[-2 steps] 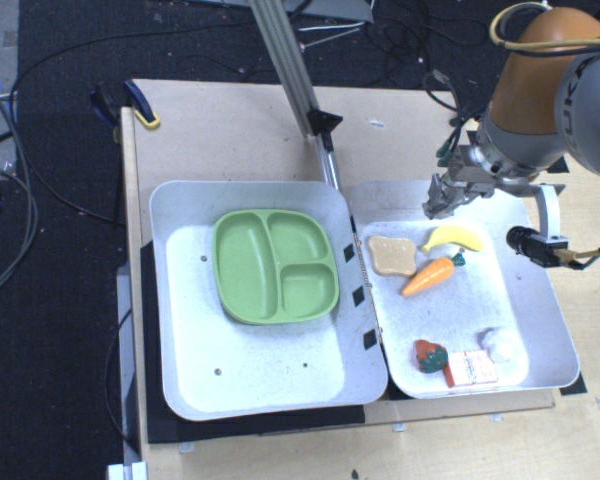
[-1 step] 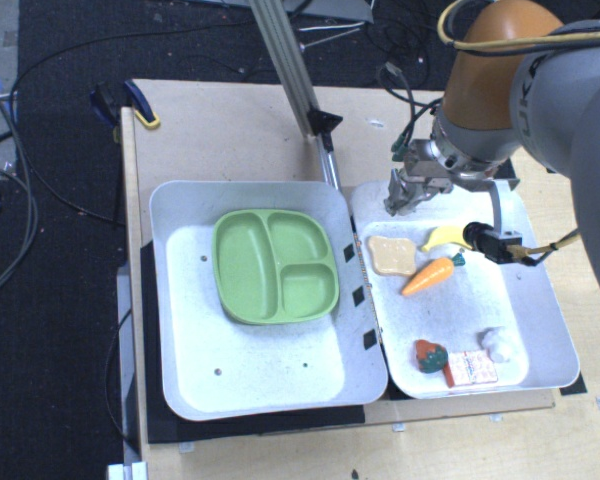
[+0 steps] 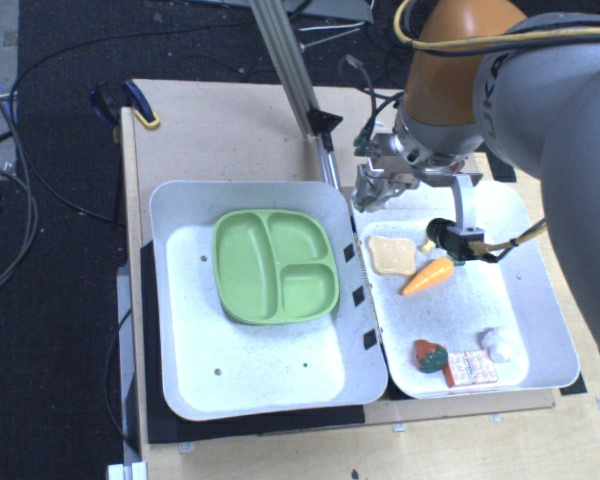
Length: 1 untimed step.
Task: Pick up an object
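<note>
A tan surface is seen carrying two shallow white bins side by side. The left bin is occupied by a green divided plate with three compartments, set toward the far side. The right bin lies just beside it, their inner rims touching. A grey metal strut is seen slanting down from the top toward the far junction of the bins. A blue-and-yellow clamp is noted at the surface's far left corner. Black cables are strung across the dark floor at left.
</note>
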Available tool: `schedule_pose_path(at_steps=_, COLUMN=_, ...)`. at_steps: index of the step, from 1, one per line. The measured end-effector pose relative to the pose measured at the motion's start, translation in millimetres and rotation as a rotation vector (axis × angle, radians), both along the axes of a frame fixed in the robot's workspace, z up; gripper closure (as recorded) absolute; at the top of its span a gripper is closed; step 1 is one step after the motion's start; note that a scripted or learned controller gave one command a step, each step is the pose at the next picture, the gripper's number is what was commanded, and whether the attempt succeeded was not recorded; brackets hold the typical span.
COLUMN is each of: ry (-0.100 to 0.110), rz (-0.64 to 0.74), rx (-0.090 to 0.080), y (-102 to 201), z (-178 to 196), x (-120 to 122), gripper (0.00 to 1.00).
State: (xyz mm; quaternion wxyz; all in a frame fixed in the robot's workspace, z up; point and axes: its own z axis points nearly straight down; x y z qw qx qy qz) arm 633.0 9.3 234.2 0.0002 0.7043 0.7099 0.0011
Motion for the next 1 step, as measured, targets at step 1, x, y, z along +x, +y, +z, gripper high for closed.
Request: schedule_pose_path(at_steps=1, ry=0.001, rz=0.0, rx=0.0, y=56.2, z=-11.3, x=8.5, gripper=1.0)
